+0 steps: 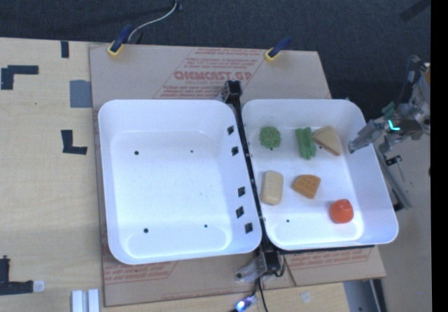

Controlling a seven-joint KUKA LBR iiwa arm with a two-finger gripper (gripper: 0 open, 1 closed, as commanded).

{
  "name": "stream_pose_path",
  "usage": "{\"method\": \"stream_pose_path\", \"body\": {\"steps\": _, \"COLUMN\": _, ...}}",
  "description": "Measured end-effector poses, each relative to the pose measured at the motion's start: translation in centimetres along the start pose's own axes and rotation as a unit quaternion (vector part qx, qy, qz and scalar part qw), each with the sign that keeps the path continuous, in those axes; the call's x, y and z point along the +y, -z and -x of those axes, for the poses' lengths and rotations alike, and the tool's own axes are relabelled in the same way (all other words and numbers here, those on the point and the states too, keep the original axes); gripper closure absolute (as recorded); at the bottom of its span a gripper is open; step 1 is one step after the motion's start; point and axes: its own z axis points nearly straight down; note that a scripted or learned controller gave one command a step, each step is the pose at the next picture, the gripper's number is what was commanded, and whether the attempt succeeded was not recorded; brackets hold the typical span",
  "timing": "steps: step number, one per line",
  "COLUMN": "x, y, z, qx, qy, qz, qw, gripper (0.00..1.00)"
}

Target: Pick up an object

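So the gripper (365, 137) is sitting over by the right edge of the right bin (371, 185), just past the rim, and honestly it's too small and blurry to tell how its pincer stands, so no call on that. Nothing shows between the fingers. All the pickable stuff is in the right bin: a bumpy green ball (270, 138) toward the upper left, a green stick-like piece (305, 143) just beside it on the right, and a tan wedge (327, 140) touching or nearly touching that green piece, which puts it nearest the gripper. Lower down there's a pale beige block (272, 187) near the divider, an orange chunk (306, 185) close on its right, and a red round thing (341, 211) off toward the bottom right corner, apart from the rest. The left bin (112, 185) sits right up against the right one, with black clips along the seam. Both bins rest on a cardboard sheet (203, 73) with red printing, held down by two blue-and-yellow clamps (119, 43) at the top edge.
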Motion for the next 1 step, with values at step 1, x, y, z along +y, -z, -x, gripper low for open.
{"method": "stream_pose_path", "body": {"steps": 1, "x": -5.46, "y": 13.41, "z": -0.61, "qx": -0.003, "qy": -0.001, "qz": 0.008, "qw": 1.0000, "gripper": 0.00}}
